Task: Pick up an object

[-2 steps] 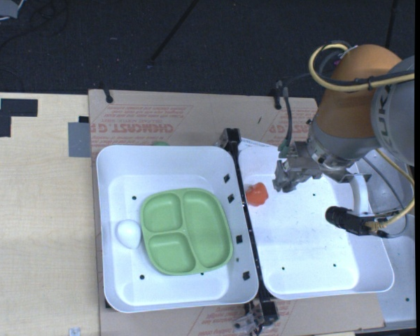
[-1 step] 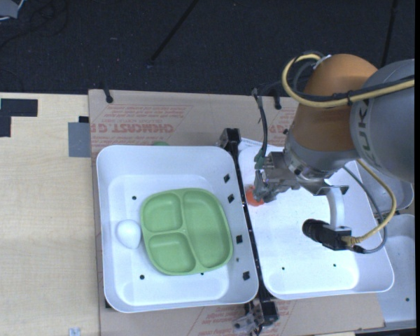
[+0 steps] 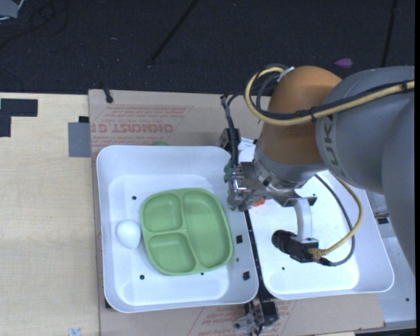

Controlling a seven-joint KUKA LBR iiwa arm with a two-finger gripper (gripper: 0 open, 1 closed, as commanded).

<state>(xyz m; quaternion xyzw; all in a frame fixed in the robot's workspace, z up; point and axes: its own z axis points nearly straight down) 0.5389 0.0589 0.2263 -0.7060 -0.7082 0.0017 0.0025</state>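
Observation:
A green three-compartment plate (image 3: 185, 231) lies flat in the left bin (image 3: 119, 166). A small white egg-shaped object (image 3: 129, 233) rests beside the plate's left edge. My gripper (image 3: 239, 191) hangs over the divide between the two bins, just off the plate's upper right corner. The grey arm with its orange band (image 3: 301, 103) covers most of the wrist from above.
The right bin (image 3: 350, 275) lies under the arm, with a black cable connector (image 3: 297, 247) and a yellow hose looping over it. Both bins sit on a cardboard sheet (image 3: 147, 121). Pale wooden bench (image 3: 35, 222) lies to the left.

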